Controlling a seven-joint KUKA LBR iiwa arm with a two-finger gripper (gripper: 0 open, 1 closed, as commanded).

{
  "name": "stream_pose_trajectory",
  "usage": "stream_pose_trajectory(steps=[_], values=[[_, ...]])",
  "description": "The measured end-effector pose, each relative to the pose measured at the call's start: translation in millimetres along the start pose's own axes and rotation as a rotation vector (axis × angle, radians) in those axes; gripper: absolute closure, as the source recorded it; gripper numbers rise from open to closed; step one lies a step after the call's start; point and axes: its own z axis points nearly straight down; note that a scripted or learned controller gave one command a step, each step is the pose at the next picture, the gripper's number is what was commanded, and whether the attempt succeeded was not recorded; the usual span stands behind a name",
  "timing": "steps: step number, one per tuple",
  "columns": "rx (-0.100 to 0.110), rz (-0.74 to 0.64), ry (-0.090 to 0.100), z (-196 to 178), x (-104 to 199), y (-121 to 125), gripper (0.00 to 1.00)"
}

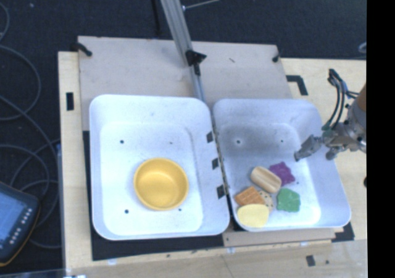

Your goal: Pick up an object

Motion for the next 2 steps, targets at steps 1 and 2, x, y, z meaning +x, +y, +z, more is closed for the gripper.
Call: stream_pose_trajectory(steps=[1, 2], values=[[0.0, 0.0, 0.0, 0.0, 0.1, 0.1, 0.0], [0.007, 0.004, -0.001, 62.2, 0.8, -5.2, 0.0]])
